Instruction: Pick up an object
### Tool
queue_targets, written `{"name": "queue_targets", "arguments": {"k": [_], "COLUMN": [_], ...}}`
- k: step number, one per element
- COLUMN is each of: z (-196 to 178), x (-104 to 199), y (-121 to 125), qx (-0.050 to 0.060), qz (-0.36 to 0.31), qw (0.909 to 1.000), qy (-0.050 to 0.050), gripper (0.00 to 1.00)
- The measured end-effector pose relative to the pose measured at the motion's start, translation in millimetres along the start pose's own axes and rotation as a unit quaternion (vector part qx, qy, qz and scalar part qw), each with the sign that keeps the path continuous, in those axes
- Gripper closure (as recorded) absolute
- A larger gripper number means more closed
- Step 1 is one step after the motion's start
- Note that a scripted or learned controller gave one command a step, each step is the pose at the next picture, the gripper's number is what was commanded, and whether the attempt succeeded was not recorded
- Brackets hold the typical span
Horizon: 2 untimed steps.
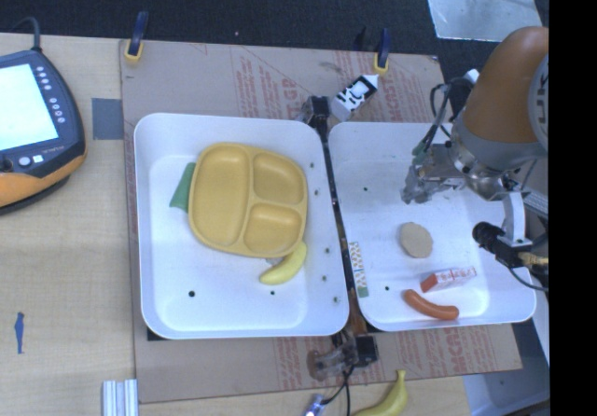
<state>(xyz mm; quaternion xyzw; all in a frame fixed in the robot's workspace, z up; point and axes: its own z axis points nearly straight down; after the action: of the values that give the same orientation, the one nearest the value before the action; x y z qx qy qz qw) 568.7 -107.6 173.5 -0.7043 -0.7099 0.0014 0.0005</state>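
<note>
Right bin (373,218) holding three small things: round tan cookie-like piece (416,240) sitting mid-bin, orange hot dog (431,305) lying along near edge, red-and-white tube (451,278) resting between. Gripper (422,188) hovering beyond tan piece; grip state impossible telling.
</note>
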Motion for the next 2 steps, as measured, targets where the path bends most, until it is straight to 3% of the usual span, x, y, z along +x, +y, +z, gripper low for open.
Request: {"name": "queue_targets", "arguments": {"k": [1, 2], "z": [0.5, 82.8], "x": [-0.6, -22.7], "y": [-0.5, -31.8], "qx": [0.001, 0.001], "qz": [0.001, 0.001], "qw": [1.0000, 1.0000], "qy": [0.000, 0.000], "gripper": [0.00, 0.00]}}
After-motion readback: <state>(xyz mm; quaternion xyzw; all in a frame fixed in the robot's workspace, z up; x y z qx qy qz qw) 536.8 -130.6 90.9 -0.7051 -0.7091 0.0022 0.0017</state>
